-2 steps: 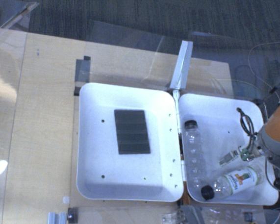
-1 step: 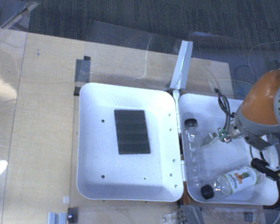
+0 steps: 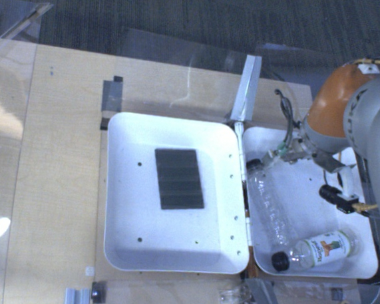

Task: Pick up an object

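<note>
On the pale wooden bench [image 3: 53, 188] your gripper [image 3: 285, 152], its state impossible to tell, hovers at the right white bin's [image 3: 366, 265] far-left corner, with the clear crushed plastic bottle [image 3: 268, 206] just nearer, long axis running far-left to near-right.

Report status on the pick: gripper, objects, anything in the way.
Gripper low over right bin's far end, nothing seen between fingers. Clear bottle lies just below it; labelled bottle near front rim. Dark slab alone in left bin. No obstruction seen.
</note>
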`<state>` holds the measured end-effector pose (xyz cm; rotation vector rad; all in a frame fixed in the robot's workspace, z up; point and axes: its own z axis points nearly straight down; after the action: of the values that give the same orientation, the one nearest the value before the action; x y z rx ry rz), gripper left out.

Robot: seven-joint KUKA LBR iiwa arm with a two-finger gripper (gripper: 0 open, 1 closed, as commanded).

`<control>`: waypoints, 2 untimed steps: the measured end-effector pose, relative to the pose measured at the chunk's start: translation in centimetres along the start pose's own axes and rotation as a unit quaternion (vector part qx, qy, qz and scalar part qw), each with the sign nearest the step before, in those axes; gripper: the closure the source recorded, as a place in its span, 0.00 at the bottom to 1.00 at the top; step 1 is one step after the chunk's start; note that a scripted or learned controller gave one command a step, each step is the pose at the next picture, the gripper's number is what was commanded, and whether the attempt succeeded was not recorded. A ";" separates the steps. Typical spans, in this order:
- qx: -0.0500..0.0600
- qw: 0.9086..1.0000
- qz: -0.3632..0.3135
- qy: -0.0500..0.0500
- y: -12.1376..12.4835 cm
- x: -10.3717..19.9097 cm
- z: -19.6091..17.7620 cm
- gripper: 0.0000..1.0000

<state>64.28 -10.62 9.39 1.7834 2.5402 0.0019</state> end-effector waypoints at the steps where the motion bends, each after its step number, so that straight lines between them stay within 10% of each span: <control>1: 0.004 1.000 -0.031 0.007 -5.3 0.8 0.1 0.00; 2: 0.005 0.999 0.042 0.012 1.0 0.9 0.5 0.00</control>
<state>64.95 -9.47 8.88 1.9048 2.4823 0.0138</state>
